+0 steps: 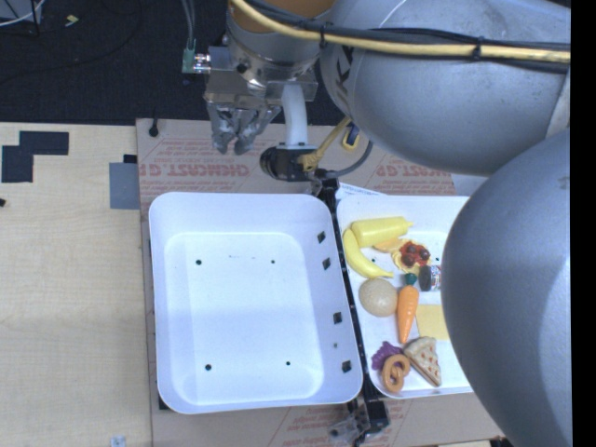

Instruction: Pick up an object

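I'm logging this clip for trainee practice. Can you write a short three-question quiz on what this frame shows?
1. True or false: the gripper hangs directly over the toy food in the right bin.
2. Multiple choice: which item lies just below the banana? A) the pretzel B) the round beige ball C) the sandwich wedge
3. Fill in: the orange, pointed toy with a green top near the middle of the right bin is a ____.

Key
1. False; it is above the far edge of the left bin, over the board behind it.
2. B
3. carrot
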You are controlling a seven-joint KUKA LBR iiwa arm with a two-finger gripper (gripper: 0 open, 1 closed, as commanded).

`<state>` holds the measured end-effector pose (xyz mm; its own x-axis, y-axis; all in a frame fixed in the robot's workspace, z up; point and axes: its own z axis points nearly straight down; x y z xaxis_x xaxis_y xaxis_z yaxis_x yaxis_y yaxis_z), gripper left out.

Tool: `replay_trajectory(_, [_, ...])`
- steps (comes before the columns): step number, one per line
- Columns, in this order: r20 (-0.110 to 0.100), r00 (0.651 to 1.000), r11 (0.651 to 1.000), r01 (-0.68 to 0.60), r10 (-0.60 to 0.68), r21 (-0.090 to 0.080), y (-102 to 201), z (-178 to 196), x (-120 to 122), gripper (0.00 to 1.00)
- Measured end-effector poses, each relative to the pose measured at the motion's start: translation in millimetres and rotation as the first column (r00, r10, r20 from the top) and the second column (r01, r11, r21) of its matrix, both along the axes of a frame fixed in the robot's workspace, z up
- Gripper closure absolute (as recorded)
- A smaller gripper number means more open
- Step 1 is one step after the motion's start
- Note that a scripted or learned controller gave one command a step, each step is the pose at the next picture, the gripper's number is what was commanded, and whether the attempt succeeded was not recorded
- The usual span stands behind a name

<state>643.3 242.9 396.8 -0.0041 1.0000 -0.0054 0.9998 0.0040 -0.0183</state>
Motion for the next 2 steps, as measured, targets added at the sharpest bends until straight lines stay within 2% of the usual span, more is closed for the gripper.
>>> replay_trajectory(1, [0.028, 1.000, 1.000, -0.002, 0.001, 0.008, 1, 135, 0, 1.00])
replay_trajectory(2, [0.009, 1.000, 1.000, 0.012, -0.012, 0.000, -91, 74, -3, 1.00])
